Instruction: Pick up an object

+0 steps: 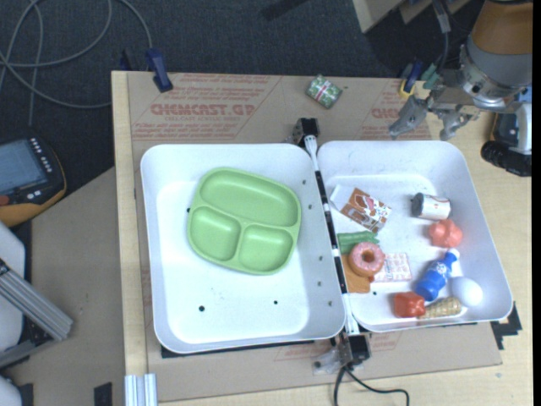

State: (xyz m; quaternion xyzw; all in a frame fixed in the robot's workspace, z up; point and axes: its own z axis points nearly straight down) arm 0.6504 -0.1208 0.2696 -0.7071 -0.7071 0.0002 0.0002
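Our hand [431,117] hangs at about one o'clock above the desk [220,108], just past the far rim of the right bin [482,227], fingers spread apart and gripping nothing. We judge this the approach step: nothing chosen yet. The toys lie toward four o'clock in that bin; the nearest, a small white cylinder [429,205], would call for lowering inward

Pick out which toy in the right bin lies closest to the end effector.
The white cylinder with a dark end, at the bin's far right. The end effector hangs beyond that rim; the other toys lie nearer the camera.
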